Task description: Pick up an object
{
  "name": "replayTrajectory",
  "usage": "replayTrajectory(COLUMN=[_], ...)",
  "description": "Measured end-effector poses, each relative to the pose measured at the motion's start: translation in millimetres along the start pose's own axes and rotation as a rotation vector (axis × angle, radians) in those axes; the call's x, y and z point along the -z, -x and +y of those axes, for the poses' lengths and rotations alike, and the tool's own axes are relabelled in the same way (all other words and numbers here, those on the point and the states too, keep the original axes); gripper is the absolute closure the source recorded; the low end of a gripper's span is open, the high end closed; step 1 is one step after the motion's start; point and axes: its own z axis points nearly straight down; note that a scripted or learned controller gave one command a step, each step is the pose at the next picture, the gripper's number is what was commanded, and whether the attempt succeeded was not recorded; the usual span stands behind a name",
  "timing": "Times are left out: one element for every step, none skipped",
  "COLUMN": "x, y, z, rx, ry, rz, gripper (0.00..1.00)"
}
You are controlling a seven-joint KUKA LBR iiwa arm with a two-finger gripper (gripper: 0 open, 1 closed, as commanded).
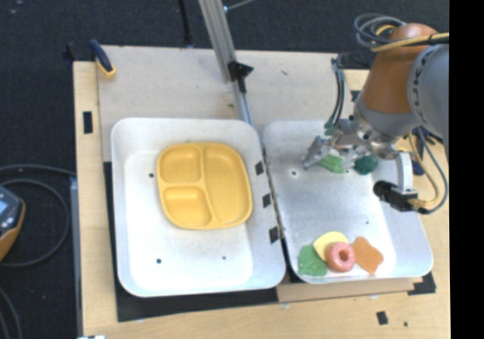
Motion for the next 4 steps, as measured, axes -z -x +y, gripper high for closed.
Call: replayTrajectory(x=[-46,-78,-65,-21], y=[-1,0,1,6], z=[-8,-8,-7,-4], rx=[-0.001,-0.002,-0.005,-0.006], ry=[-0.001,0.002,0.006,0.007], rz=[0.001,0.0,0.0,0.0], gripper=[0.0,0.0,1.0,1.0])
